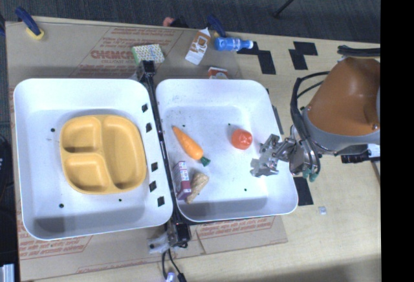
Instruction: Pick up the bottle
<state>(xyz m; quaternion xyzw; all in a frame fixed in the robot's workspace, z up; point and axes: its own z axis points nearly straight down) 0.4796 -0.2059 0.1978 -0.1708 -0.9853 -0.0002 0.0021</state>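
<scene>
A small bottle [184, 179] with a dark red label lies on its side near the front left corner of the right bin [275, 191]. A beige lumpy piece [198, 184] touches its right side. My gripper [264, 157] hovers over the right part of that bin, well to the right of the bottle and just below right of a red tomato [242, 138]. Its fingers are spread open with nothing between them.
An orange carrot [188, 143] lies above the bottle. The left bin [26, 145] holds a yellow divided plate [103, 152]. Behind the bins on the bench lie a blue bottle [231, 44], a small carton [198, 46] and a green sponge [148, 53].
</scene>
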